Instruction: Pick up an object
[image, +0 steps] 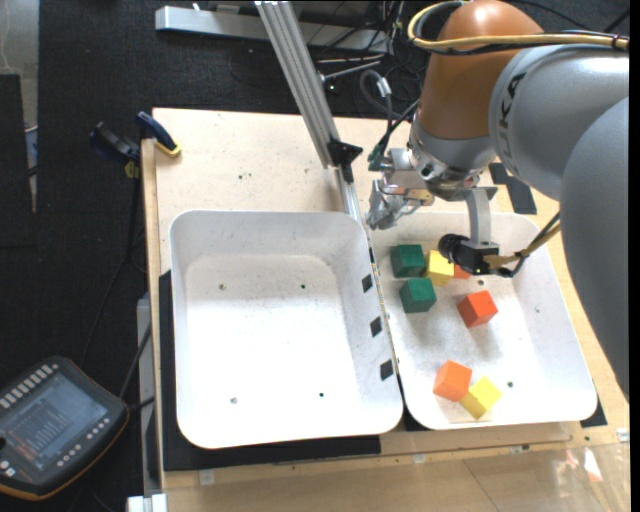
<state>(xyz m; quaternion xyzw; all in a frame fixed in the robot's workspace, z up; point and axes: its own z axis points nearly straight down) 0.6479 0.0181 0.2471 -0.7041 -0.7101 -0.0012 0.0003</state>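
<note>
The right bin (545, 385) holds several blocks. Two green cubes (407, 260) (418, 294) sit near its back left, with a yellow cube (441, 265) beside them. A red cube (477, 307) lies mid-bin, and an orange cube (452, 380) touches another yellow cube (481, 396) near the front. My gripper (385, 213) hangs over the back left corner of this bin, just above and behind the upper green cube. I see nothing between its fingers.
The left bin (190, 300) sits alongside, sharing a raised middle rim. A slanted aluminium rail (305, 80) crosses behind the bins. A blue and yellow clamp (150, 130) lies on the bench's back left. A teach pendant (45, 425) rests at the lower left.
</note>
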